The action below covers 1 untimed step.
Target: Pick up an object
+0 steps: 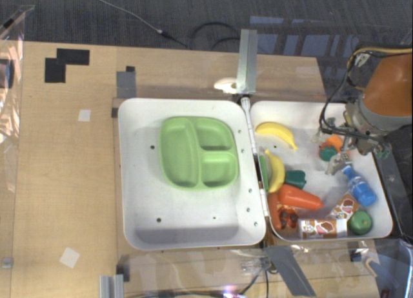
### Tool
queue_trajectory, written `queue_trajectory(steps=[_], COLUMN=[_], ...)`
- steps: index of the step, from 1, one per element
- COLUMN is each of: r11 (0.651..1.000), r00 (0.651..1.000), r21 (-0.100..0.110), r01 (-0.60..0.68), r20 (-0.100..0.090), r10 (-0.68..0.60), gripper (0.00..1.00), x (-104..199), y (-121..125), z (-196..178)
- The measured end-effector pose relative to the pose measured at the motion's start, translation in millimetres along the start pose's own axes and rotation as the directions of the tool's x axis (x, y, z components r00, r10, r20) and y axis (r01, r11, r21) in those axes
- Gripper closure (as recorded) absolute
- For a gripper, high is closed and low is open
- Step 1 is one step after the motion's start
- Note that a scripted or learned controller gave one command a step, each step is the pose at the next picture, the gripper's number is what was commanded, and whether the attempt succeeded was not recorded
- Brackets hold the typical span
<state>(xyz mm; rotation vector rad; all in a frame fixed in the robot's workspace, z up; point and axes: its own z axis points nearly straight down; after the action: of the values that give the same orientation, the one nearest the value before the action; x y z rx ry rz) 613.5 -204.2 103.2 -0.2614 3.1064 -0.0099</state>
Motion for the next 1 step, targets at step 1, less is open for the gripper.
queue_trajectory(steps=[1], r11=[0.984], r00=[0.984], r21=[-0.006], r01=[0.178], r20=[-0.01], r10=[-0.178], gripper=[0.0], x=[29.2], y=[4.5], z=[13.4])
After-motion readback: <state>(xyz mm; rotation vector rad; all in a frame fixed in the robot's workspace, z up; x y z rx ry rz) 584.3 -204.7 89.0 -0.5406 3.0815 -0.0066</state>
